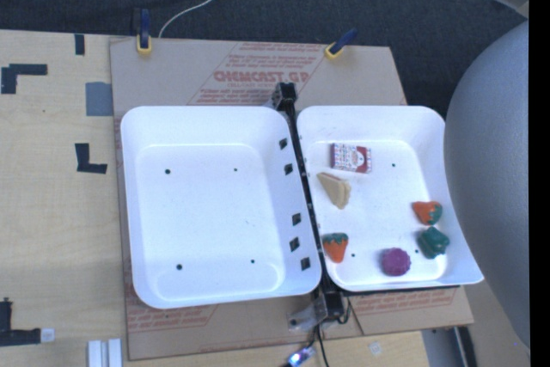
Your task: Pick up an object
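Camera view
Right bin (430, 129): held all six small things; shallow, white, its left rim touching the left bin.
Red carton (350, 157): lay flat at the far middle of the right bin, long axis running left to right.
Tan wedge (336, 189): just near-side of the carton, long axis slanting from far left to near right, its narrower end toward the near right.
Strawberry-like piece (335, 247): by the bin's near left corner, green top toward the far side.
Purple ball (395, 261): near the near rim, round, no clear axis.
Green piece (432, 242): just right of the ball.
Orange-red piece (426, 212): just beyond the green one, close to the right wall.
Left bin (137, 142): white, four dark dots on its floor.
Arm (494, 142): a blurred grey bulk along the right; whether the tool stood apart or together could not be told.
Surface: brown printed cardboard (249, 77) under both bins, held by two clamps (340, 41) at its far edge, on a pale wooden bench (51, 211) with dark tape marks; dark carpet beyond.
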